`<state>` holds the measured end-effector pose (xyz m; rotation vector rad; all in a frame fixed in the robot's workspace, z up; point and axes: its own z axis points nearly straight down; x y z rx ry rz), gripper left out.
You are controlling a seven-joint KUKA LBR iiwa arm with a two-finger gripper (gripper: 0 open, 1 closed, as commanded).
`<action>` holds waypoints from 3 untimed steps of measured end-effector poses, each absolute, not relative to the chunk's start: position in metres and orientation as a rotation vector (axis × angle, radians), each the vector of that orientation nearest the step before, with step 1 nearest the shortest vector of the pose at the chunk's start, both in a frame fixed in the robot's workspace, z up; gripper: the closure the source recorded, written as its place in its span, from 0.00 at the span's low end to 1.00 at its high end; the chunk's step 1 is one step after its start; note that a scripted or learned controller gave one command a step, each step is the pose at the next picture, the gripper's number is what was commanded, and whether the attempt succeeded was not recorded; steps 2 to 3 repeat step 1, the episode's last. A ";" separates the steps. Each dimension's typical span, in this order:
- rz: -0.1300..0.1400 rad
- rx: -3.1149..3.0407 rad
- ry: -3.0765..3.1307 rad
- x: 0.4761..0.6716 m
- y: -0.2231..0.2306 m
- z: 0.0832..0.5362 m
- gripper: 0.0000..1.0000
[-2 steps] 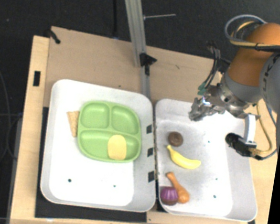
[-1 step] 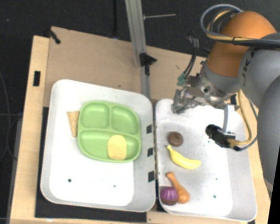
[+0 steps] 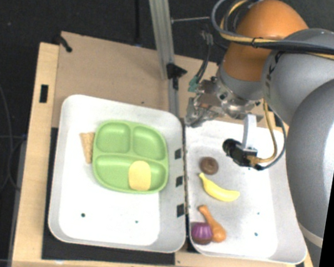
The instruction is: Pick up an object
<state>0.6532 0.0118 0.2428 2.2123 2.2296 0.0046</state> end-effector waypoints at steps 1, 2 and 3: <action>0.001 2.214 2.232 0.647 0.073 0.237 1.00; 0.001 2.214 2.232 0.647 0.073 0.237 1.00; 0.001 2.214 2.232 0.647 0.073 0.237 1.00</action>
